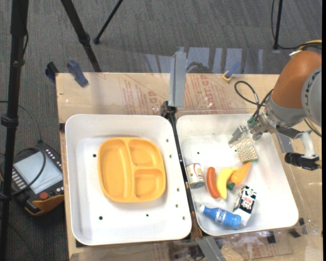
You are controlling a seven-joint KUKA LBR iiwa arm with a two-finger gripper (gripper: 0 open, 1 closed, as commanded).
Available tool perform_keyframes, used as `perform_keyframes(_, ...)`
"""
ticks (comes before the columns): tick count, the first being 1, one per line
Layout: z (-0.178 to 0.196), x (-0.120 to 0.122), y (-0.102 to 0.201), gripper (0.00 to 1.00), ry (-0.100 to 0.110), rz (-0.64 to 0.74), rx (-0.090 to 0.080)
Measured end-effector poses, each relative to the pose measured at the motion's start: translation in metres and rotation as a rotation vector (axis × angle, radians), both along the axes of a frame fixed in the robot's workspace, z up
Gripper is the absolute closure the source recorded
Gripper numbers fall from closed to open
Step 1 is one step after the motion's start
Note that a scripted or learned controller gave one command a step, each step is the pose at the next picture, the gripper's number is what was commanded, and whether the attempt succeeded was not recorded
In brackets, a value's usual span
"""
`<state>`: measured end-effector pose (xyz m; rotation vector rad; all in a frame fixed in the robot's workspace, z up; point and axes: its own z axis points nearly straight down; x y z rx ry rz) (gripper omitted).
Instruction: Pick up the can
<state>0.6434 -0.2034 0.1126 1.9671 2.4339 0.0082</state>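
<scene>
The can (pixel 194 175) lies at the left edge of the right bin (pixel 206 125), beside the hot dog (pixel 212 182). The end effector (pixel 244 136) hovers upper right of it, fingers spread with nothing between them, so the reach runs down-left.

From my seat the feed is bright and evenly lit from overhead, with only thin, soft shadows. The left bin (pixel 76 140) and the right bin (pixel 271 194) read near blown-out white, the yellow tray (pixel 131 168) saturated. At twelve o'clock a pale bluish sheen lies across the bench (pixel 125 94). Toward nine o'clock the carpet sits darker. Focus is a bit soft everywhere; small print on the can (pixel 194 175) is unreadable to me.
</scene>
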Motion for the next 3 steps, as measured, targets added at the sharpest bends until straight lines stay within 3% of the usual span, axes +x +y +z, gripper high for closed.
perform_keyframes(1,-0.026,0.001,0.0,0.0,0.012,-0.12,0.006)
perform_keyframes(2,-0.016,0.002,0.0,1.0,0.013,-0.116,0.006)
perform_keyframes(3,0.067,0.001,0.074,1.0,0.014,-0.447,0.006)
